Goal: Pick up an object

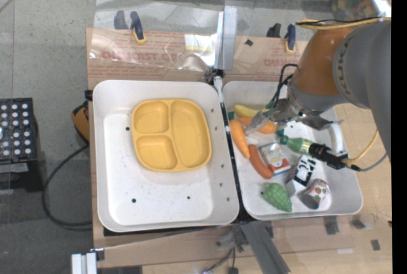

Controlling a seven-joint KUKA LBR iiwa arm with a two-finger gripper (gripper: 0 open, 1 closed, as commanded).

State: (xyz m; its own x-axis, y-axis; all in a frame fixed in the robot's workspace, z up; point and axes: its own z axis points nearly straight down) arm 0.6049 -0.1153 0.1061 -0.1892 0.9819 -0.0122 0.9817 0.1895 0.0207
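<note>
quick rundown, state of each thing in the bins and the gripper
yellow divided tray: flat in the left bin, compartments bare
carrot: lying at the right bin's left edge
green bottle: on its side
green pinecone-like toy: lying near the front wall
banana: lying at the back, partly hidden
gripper: low over the right bin, grip unclear

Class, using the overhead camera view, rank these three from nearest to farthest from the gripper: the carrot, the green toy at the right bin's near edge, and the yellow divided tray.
Measured from the gripper:
1. Carrot, in the right bin just left of the gripper.
2. Green toy, at the right bin's near edge.
3. Yellow divided tray, in the left bin.
</note>
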